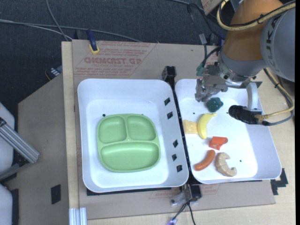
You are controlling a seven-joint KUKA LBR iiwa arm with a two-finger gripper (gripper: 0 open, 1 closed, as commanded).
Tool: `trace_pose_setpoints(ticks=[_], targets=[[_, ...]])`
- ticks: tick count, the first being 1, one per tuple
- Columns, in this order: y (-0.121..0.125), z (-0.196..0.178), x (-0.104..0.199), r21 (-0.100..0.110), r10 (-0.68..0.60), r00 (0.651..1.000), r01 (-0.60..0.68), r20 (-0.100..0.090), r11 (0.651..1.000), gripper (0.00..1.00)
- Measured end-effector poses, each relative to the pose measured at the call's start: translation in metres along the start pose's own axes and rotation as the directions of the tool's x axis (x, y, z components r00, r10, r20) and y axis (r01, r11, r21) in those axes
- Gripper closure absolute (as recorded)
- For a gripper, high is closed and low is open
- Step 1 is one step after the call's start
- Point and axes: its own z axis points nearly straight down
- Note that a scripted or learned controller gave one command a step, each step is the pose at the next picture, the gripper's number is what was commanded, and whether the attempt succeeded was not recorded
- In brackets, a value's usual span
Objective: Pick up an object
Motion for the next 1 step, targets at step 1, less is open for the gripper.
trace_pose_setpoints(ticks=[1], targets=[[-0.0065,0.0116,0.0613,0.001,0.0,1.0,0.0,0.001,1.0,1.0]])
